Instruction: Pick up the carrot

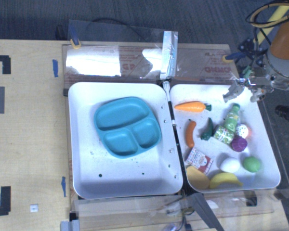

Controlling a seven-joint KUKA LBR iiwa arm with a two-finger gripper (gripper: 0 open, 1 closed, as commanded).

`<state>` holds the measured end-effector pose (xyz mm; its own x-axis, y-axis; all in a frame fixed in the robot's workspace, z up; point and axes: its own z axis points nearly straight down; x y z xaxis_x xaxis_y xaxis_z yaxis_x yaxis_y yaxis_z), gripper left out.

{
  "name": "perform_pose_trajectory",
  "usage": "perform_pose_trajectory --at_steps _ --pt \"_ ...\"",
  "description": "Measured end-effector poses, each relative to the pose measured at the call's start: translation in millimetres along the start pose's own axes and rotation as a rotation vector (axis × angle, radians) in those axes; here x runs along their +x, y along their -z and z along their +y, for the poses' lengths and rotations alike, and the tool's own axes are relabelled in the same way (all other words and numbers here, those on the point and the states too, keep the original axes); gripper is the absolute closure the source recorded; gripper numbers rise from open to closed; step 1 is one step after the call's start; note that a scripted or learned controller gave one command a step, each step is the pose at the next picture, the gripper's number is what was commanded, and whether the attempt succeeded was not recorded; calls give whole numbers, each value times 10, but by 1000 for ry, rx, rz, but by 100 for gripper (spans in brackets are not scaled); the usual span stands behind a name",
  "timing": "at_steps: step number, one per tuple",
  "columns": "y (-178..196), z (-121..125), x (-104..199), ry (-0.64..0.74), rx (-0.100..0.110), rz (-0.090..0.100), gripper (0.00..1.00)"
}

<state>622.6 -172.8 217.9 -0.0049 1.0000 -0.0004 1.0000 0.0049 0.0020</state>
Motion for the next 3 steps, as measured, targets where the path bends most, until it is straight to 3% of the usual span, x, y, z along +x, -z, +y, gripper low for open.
perform_pose_trajectory --at_steps 1,2,3 --pt "-996 431 850 169 9 4 0" --pt "-1322 277 644 -32 3 1 0" --pt "-1002 454 200 265 -5 -3 0"
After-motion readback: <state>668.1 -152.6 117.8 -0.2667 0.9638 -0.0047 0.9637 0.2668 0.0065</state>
